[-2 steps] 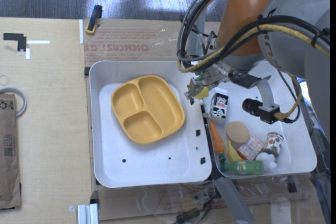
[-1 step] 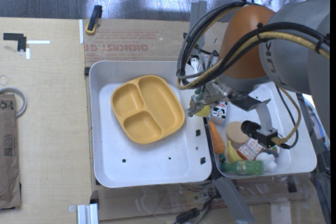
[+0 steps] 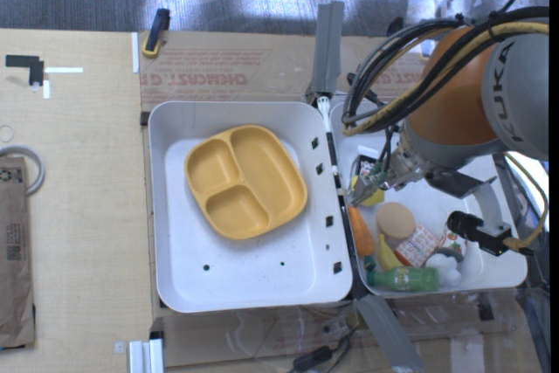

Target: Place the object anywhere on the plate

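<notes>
Currently two white bins are sitting side by side on the bench, sharing a divider wall down the middle. Left bin (image 3: pixel 175 275) is holding the yellow plate (image 3: pixel 246 181), three compartments, lying flat and tilted a bit, nothing on it. Right bin (image 3: pixel 507 273) is holding the clutter: an orange carrot-like piece (image 3: pixel 359 231) lying against the divider wall, a tan round object (image 3: pixel 396 220) just beside it, a red-and-white packet (image 3: pixel 417 246) under and right of the tan one, a yellow piece (image 3: pixel 386 253) between carrot and packet, and a green bottle (image 3: pixel 403 278) lying along the near wall. Something white is sitting at the bottle's right end, too blurred to name. Arm is reaching in from the right, its grey and orange body and a bundle of black cables covering the far half of the right bin. Gripper (image 3: pixel 371 185) is hanging low near the divider, above the carrot piece and up-left of the tan object; something yellow-green is showing at its tip, can't tell whether it's gripped or just lying below. Gripper state is unreadable here. Which cluttered item is the task object isn't clear; all are lying in the right bin, well apart from the plate.
</notes>
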Controlling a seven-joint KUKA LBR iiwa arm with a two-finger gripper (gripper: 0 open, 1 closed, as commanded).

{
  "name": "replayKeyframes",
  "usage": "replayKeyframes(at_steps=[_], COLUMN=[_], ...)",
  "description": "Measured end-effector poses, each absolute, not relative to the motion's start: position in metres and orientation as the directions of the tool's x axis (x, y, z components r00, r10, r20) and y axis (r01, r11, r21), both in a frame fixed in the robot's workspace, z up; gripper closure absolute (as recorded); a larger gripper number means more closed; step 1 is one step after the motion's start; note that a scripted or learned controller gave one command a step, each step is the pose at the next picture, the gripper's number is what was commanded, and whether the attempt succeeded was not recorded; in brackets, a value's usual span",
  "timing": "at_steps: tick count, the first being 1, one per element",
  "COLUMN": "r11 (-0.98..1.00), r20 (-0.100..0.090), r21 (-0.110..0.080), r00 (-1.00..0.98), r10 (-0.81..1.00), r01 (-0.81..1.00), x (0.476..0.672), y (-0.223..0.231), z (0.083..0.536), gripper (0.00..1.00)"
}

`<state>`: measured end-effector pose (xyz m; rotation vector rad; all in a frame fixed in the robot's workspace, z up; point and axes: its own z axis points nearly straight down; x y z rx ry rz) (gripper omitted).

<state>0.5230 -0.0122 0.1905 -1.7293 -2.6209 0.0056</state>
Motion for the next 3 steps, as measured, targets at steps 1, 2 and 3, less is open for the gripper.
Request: replayKeyframes(at_steps=[1, 2, 3], r11=[0.258, 0.270, 0.200], r20=[-0.002, -0.001, -0.002], r21=[-0.002, -0.004, -0.003], r00=[-0.258, -0.270, -0.200], r10=[0.966, 0.963, 0.980], r01=[0.966, 0.963, 0.980], x=[0.553, 0.485, 0.575], y=[0.045, 0.013, 0.038], z=[0.212, 0.220, 0.196], gripper=[1.00, 1.00, 1.00])
